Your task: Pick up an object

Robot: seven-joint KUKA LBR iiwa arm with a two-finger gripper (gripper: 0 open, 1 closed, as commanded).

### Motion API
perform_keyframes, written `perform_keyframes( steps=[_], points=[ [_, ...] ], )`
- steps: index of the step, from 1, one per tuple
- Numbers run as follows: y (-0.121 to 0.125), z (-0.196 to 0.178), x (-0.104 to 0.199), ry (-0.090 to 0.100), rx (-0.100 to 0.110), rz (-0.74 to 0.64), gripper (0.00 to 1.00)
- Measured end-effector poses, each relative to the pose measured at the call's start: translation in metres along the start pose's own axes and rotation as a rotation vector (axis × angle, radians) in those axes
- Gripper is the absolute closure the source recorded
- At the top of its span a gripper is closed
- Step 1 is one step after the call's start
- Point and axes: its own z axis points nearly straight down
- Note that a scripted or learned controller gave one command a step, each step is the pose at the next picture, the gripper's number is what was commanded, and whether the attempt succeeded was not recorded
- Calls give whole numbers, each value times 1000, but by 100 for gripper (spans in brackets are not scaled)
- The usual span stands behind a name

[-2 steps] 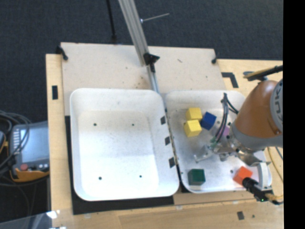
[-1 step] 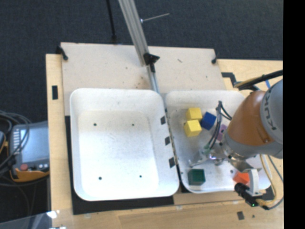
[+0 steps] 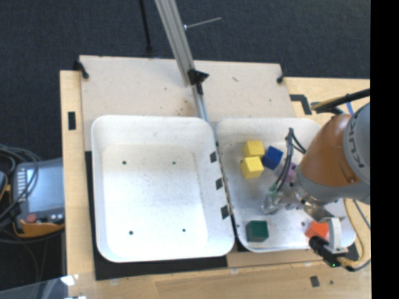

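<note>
Gripper (image 3: pixel 272 205) is low in the right bin (image 3: pixel 232 136), can't tell its state. Blocks sit loose for picking: green block (image 3: pixel 257 230) just near, two yellow blocks (image 3: pixel 252 159) and blue block (image 3: pixel 272 157) farther.

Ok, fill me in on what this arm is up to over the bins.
A grey and orange arm reaches in from the right over the right bin, its gripper low over the bin floor. That bin contains two yellow blocks and a blue block clustered near the top, a green block near the front edge, and an orange object partly under the arm. The gripper sits between the cluster and the green block; nothing is visibly held.
</note>
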Motion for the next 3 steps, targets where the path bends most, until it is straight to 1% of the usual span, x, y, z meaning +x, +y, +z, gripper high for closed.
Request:
perform_keyframes(
  steps=[2,3],
  points=[
    [5,-127,-7,-2,-2,-15,100],
    [5,-103,-8,-1,9,-11,100]
  ],
)
